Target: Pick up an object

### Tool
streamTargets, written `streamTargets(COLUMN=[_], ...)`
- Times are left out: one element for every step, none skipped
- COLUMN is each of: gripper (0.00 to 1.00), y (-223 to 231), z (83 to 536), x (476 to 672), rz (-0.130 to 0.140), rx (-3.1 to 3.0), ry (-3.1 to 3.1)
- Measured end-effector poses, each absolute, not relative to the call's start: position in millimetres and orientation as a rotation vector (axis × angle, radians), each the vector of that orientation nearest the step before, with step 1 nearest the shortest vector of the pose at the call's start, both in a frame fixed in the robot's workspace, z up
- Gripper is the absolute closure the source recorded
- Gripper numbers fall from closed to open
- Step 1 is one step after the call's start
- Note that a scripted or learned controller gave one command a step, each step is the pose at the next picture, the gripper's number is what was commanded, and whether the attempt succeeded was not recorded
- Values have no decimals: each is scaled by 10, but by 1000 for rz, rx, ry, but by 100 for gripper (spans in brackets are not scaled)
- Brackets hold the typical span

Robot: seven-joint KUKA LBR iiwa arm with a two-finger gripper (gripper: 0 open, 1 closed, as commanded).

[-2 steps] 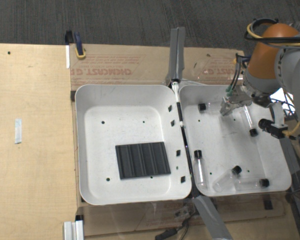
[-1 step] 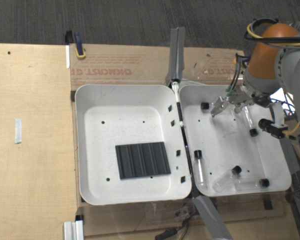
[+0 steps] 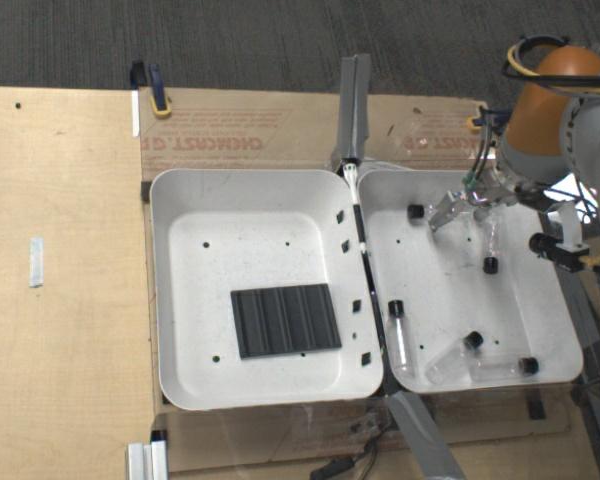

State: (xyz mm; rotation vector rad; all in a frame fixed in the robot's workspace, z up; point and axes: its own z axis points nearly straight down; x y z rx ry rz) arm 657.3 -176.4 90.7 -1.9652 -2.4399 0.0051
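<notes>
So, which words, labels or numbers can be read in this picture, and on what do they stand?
"CHEMCRZT" or similar, red print, upside down and blurred, on the cardboard sheet behind the left bin; spelling uncertain.
The smaller red line beside it: too blurred to read.
Red marks on the cardboard behind the right bin: too faint to read.

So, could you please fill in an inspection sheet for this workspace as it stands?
Surface: two white bins side by side, left bin, right bin, on a wooden bench.
Job's things: black ribbed block in the left bin; clear black-capped tubes in the right bin.
Clutter: blue-handled clamp on cardboard.
Grippers: gripper low over the right bin's far part.
Cables: yellow cable at the arm.
Surroundings: dark carpet.
</notes>
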Motion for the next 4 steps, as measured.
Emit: streamTargets(gripper=[0, 100, 0, 0], y=[-1273, -1308, -1305, -1967], z=[924, 987, 1006, 925], x=[6591, 6546, 6565, 6591], rz=[0, 19, 13, 0], rx=[-1895, -1891, -1894, -1752], ry=[-2507, -2494, -2499, -2612])
